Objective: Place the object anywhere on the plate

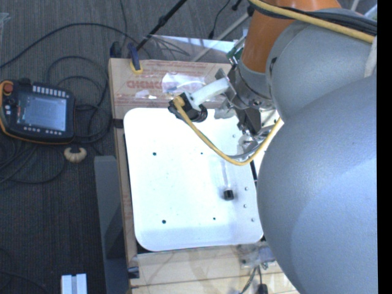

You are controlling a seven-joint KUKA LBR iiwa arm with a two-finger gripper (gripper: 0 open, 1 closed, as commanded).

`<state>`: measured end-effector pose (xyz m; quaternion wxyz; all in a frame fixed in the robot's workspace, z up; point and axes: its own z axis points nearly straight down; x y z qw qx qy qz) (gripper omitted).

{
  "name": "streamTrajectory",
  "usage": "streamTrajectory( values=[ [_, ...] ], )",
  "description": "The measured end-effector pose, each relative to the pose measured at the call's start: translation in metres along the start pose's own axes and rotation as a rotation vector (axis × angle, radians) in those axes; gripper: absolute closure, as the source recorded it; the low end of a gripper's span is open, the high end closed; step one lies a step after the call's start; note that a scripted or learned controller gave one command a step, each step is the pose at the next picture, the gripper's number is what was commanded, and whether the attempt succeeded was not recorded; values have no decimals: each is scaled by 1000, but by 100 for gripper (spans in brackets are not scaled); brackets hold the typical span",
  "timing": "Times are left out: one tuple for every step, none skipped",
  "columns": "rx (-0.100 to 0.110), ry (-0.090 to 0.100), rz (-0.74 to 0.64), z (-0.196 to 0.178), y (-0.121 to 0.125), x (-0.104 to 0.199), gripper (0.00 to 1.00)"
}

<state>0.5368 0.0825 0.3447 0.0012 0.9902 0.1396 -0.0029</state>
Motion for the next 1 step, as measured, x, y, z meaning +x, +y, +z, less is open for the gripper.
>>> streamTrajectory(
  values=[
    [2,-1,-40,118,-32,40,0]
  ],
)
